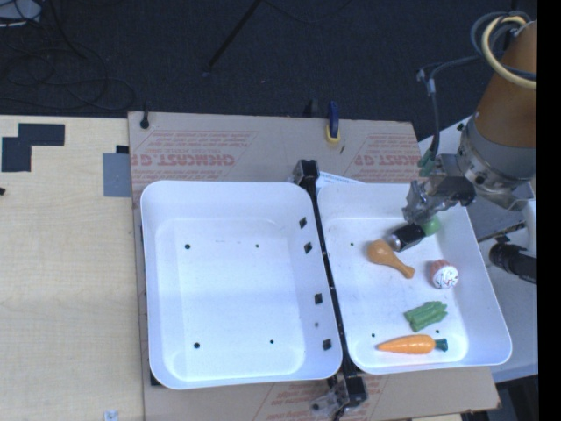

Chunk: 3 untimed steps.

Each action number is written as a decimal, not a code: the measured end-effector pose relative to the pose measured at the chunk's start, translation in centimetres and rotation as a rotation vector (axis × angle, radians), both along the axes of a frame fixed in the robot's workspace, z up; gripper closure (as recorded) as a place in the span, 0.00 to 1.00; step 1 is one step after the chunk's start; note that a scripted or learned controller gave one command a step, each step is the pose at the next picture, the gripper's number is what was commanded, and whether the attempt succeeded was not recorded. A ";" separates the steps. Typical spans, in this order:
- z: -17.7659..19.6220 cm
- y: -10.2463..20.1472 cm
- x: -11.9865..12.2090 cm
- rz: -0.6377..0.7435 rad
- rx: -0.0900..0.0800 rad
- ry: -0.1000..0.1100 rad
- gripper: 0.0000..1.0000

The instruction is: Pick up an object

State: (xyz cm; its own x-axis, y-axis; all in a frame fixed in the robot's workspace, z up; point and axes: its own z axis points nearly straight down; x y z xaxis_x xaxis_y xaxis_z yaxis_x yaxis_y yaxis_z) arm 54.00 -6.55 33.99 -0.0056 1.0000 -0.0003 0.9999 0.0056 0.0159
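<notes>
Currently I am looking down on a dark floor point(263, 42) that is taking up the whole top of the view, with thin cables point(237, 26) trailing across it. Below it, the pale wooden bench point(61, 279) is filling the left side, carrying a black patch point(31, 143) and a grey patch point(114, 174) near its back edge. A printed cardboard point(228, 147) sheet is lying on the bench under both bins, and a blue clamp point(333, 121) is gripping its far edge.

The left bin point(228, 296) and the right bin point(368, 310) are sitting side by side, touching along a row of black clips. The arm point(513, 86) is reaching in from the right, its orange band showing above the grey wrist. The gripper point(427, 202) is hanging over the far right part of the right bin; from here I cannot tell how wide it is open, or whether it is holding anything.

All the pickable things are lying in the right bin. The carrot point(406, 345) is lying flat near the front wall, its green end pointing right. The tan piece point(388, 255) is lying near the bin's middle, just in front of the gripper. The green piece point(425, 314) is resting just behind the carrot. The ball point(444, 275), white with red marks, is sitting near the right wall, between the green piece and the gripper.
</notes>
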 end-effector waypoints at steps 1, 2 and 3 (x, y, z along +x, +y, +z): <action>2.2 -5.3 -6.7 -0.011 0.000 0.017 1.00; 11.3 3.6 -3.3 0.002 0.000 0.009 1.00; 11.8 3.3 -3.4 0.000 -0.001 0.021 1.00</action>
State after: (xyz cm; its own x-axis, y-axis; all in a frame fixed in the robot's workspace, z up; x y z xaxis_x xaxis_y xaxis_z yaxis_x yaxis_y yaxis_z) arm 50.56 -3.21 45.75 -0.0054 1.0000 -0.0014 1.0000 0.0054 -0.0052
